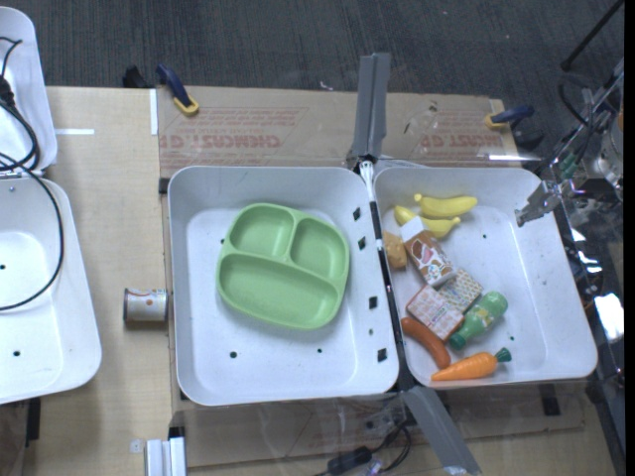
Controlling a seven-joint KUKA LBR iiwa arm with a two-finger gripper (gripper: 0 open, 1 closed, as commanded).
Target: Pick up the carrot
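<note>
The carrot (pixel 464 367), orange with a small green top, lies along the near wall of the right bin (pixel 536 296), its tip pointing left. A red sausage-like piece (pixel 427 340) lies just to its left and a green bottle (pixel 481 317) just behind it. My gripper (pixel 533 208) hangs over the far right corner of that bin, high above the floor and well away from the carrot. The arm behind it is partly cut off by the frame edge.
The right bin also holds bananas (pixel 446 206), a labelled bottle (pixel 427 254), a snack packet (pixel 437 310) and a brown lump (pixel 395 251). A green divided plate (pixel 286 264) sits in the left bin (pixel 198 345). A small can (pixel 147 305) lies on the bench.
</note>
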